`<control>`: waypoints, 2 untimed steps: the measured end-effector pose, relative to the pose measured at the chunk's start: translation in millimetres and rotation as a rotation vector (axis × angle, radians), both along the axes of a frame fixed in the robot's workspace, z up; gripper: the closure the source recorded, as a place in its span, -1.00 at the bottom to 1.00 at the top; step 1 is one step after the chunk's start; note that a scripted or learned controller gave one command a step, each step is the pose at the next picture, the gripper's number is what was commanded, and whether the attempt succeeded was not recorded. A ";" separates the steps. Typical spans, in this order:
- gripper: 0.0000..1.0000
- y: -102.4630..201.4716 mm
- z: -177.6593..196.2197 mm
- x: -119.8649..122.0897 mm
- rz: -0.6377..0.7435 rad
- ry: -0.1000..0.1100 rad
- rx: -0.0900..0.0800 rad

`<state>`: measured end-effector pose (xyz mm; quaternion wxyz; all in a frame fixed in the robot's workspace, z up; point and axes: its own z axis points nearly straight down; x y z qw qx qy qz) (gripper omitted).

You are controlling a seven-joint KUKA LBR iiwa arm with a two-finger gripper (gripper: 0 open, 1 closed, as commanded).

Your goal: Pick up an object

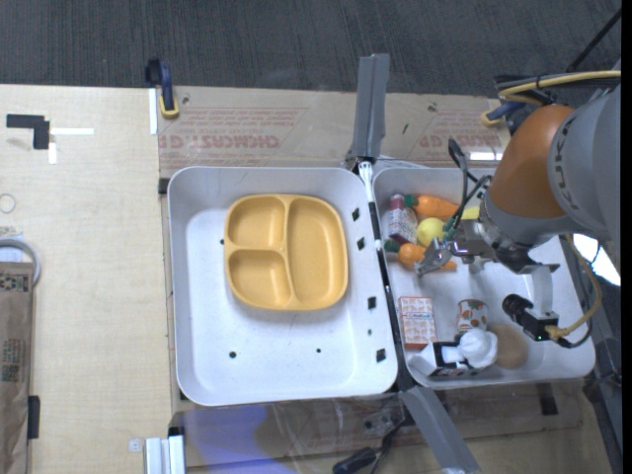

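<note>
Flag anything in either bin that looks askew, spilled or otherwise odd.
Nothing looks spilled or broken. The yellow divided plate sits flat in the left bin. The right bin is just cluttered: small items lie jumbled at mixed angles, including a white bottle on its side near the front edge.

I'm seeing the arm [553,181] reaching in from the right | wrist bending down-left | gripper [434,253] hanging low, fingers unclear
</note>
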<state>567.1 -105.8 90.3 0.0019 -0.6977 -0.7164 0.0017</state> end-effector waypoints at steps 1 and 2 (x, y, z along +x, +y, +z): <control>-1.00 -11.5 0.1 72.4 0.205 0.001 0.000; -1.00 -12.5 -2.3 81.4 0.460 0.036 0.012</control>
